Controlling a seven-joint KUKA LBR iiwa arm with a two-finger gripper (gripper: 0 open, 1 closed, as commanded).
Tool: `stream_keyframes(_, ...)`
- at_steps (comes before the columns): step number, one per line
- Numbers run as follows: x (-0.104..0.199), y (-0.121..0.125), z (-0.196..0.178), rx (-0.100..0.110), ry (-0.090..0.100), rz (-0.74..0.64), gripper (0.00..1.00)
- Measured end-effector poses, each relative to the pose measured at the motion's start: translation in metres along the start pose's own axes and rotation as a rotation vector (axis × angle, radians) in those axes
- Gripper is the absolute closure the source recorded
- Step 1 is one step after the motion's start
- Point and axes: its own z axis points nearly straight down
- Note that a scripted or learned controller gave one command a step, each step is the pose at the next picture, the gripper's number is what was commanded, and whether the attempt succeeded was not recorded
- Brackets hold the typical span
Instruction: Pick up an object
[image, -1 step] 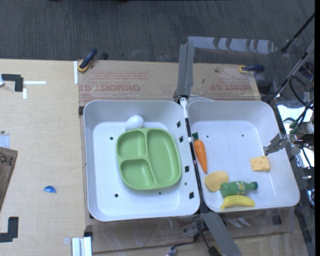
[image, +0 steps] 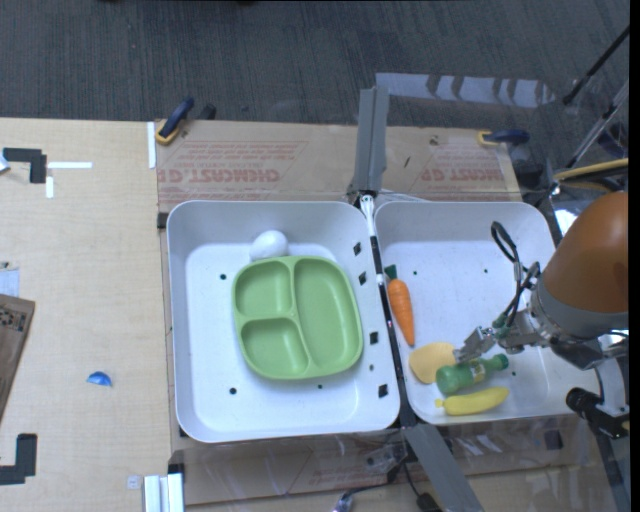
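From my overhead camera I see a pale wooden bench (image: 80, 300), cardboard behind the bins, dark carpet beyond. The left bin (image: 200, 400) holds a green divided plate (image: 298, 318) and a white ball (image: 269, 243). In the right bin (image: 450, 240), the gripper (image: 480, 345) hovers over the green bottle (image: 470, 374); its grip I cannot tell. Carrot (image: 401, 308) and banana (image: 474, 402) lie nearby.

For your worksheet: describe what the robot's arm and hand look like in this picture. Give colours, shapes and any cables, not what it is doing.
The arm enters from the right, with a large rounded orange band above a grey wrist section. Thin dark cables loop out from it over the bin. The hand is a small silvery metal piece with two slim fingers. No markings can be made out.
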Motion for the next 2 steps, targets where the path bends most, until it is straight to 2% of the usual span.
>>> stream_keyframes(1, -0.016, -0.001, -0.042, -0.004, -0.002, -0.043, 0.0)
stream_keyframes(2, -0.022, 0.042, -0.05, -0.002, -0.002, -0.054, 0.0)
